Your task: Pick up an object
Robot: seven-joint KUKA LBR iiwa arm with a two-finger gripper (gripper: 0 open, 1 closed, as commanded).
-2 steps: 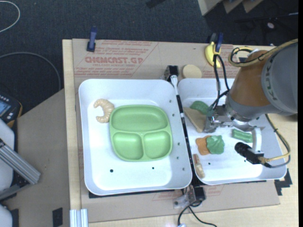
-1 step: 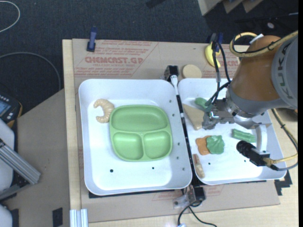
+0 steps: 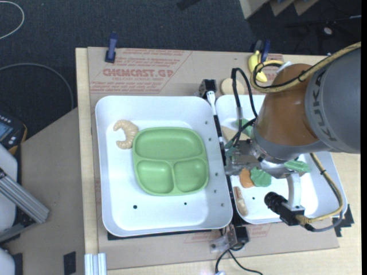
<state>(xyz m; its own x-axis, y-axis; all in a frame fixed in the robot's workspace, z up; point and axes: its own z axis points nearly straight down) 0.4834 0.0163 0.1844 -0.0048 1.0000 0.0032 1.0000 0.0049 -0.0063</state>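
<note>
Green plastic tray [image 3: 171, 159] — smooth, three rounded compartments.

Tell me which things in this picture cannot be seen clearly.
- Gripper: fingers hidden under the grey and orange arm.
- Right shallow white bin: largely covered by the arm.
- Small green and orange objects there: partly hidden, kind unclear.
</note>
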